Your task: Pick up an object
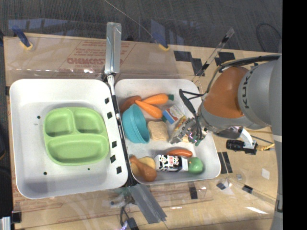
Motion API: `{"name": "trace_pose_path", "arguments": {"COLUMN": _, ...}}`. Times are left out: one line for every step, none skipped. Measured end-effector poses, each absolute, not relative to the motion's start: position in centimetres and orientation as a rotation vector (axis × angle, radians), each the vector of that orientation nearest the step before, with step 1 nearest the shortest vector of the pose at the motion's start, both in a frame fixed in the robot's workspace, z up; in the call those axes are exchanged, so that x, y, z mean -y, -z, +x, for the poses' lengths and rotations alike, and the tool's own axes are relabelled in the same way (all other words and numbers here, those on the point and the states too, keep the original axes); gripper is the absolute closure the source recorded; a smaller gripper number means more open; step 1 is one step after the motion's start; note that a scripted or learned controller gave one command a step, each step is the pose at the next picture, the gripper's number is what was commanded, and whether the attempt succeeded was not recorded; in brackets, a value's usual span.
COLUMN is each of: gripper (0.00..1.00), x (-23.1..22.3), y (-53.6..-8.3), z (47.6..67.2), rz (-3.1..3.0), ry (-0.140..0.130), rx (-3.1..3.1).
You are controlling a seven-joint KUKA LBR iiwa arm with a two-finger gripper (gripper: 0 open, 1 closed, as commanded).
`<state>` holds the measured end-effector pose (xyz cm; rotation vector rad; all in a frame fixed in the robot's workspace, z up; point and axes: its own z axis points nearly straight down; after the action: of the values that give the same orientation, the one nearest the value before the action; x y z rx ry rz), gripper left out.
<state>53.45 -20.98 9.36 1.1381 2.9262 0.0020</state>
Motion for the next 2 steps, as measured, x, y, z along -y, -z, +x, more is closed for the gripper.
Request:
{"name": "trace_pose_path", "arguments": {"gripper": 1.0, "x": 15.1, "y": -20.0, "z": 57.3, "rz": 1.422, "ry": -0.005, "rx": -2.793}}
{"name": "trace_pose_path", "arguments": {"gripper": 1.0, "x": 15.8, "y": -14.2, "z": 63.5, "rz": 1.153, "ry": 0.001, "rx": -2.922}}
